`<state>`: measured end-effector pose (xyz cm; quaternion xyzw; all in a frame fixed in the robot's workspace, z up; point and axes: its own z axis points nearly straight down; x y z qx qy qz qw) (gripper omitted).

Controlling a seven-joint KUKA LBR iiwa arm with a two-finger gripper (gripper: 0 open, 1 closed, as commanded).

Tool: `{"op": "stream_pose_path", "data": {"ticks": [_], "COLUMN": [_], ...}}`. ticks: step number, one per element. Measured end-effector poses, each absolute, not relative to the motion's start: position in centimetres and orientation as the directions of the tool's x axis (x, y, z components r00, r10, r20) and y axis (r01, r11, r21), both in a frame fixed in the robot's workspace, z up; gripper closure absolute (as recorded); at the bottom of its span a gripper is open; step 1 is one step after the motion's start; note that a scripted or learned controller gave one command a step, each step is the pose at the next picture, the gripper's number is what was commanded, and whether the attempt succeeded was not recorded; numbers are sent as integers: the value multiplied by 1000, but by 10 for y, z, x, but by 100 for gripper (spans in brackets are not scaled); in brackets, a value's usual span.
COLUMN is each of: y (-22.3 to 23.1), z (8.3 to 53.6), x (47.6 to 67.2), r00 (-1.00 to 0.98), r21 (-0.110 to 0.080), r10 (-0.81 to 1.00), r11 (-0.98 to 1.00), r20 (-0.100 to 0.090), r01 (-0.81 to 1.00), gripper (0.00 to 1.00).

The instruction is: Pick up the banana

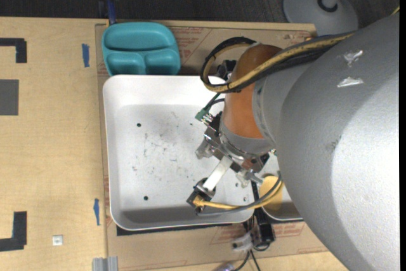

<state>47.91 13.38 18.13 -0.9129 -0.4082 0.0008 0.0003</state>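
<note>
A piece of the yellow banana point(272, 190) peeks out from under the arm, in the right bin point(285, 211) near its front left corner. Most of it is hidden by the arm. The gripper point(232, 159) hangs below the orange wrist band, over the seam between the two bins and just up-left of the banana. The wrist and its brackets cover the gripper's tips, and nothing can be seen held in it.
The left white bin point(127, 105) has a scuffed floor. A teal moulded tray point(141, 49) stands behind it. A grey round stand base point(311, 4) sits at the back right. The big grey arm point(342, 136) covers the right bin.
</note>
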Motion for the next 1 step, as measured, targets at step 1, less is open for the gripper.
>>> {"op": "stream_pose_path", "data": {"ticks": [1], "y": [198], "z": [86], "x": [479], "r00": [697], "r21": [-3], "r10": [717], "r11": [-697], "r20": [1], "r01": [717], "gripper": [0]}}
